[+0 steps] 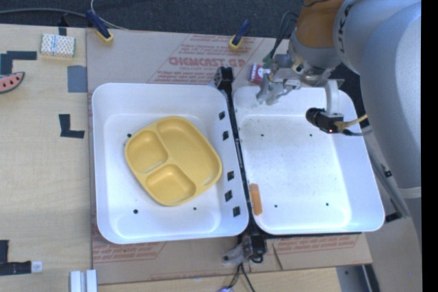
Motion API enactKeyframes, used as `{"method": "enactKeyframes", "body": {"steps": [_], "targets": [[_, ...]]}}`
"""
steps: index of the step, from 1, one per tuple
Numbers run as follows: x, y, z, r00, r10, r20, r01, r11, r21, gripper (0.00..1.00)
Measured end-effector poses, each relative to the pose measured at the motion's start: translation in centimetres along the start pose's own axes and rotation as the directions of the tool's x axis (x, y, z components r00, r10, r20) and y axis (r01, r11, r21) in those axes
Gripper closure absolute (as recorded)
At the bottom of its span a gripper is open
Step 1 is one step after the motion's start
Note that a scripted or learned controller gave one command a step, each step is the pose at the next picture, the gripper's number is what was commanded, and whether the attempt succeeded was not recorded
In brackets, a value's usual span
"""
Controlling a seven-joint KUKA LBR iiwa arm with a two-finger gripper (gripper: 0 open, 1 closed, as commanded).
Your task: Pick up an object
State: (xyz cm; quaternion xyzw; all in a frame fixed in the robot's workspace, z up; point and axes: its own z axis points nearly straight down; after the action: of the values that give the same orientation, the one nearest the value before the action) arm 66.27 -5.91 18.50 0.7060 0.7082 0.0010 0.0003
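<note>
My hand (pixel 270 94) hangs over the far rim of the right bin (pixel 356 215), near that bin's far-left corner, its metal fingers pointing down toward the white floor; from this angle I cannot tell whether they are spread or pressed together, and I see nothing between them. Above the hand my wrist rises into the orange band (pixel 325 7), and the thick grey arm (pixel 393 85) sweeps away to the right of it, covering that side of the bin. A small black fitting with a red light (pixel 321 118) sits on my arm just right of the hand and nearer the camera. Just beside the hand, on the cardboard beyond the bin rim, lies a small red and white item (pixel 256 72), too small to make out. Well away from the hand, toward the near edge, a small orange object (pixel 255 199) lies on the right bin's floor against the divider between the bins. Left of the hand, across that divider, the left bin (pixel 109 215) holds a yellow compartment plate (pixel 172 159), lying flat near its middle. Both bins rest on a cardboard sheet (pixel 185 58) spread on the wooden surface (pixel 41 167).
</note>
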Motion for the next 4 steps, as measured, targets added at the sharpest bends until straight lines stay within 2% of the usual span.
{"method": "enactKeyframes", "body": {"steps": [1,2,3,4], "targets": [[-0.1,-0.1,0.1,1.0,0.001,0.001,-0.001,1.0,0.002,0.0],[3.2,-1.8,0.1,1.0,0.002,0.001,-0.002,1.0,0.003,0.0],[3.1,-8.4,0.1,1.0,0.003,0.001,-0.003,1.0,0.004,0.0],[6.4,-10.5,0.1,1.0,0.001,0.001,-0.001,1.0,0.004,0.0]]}}
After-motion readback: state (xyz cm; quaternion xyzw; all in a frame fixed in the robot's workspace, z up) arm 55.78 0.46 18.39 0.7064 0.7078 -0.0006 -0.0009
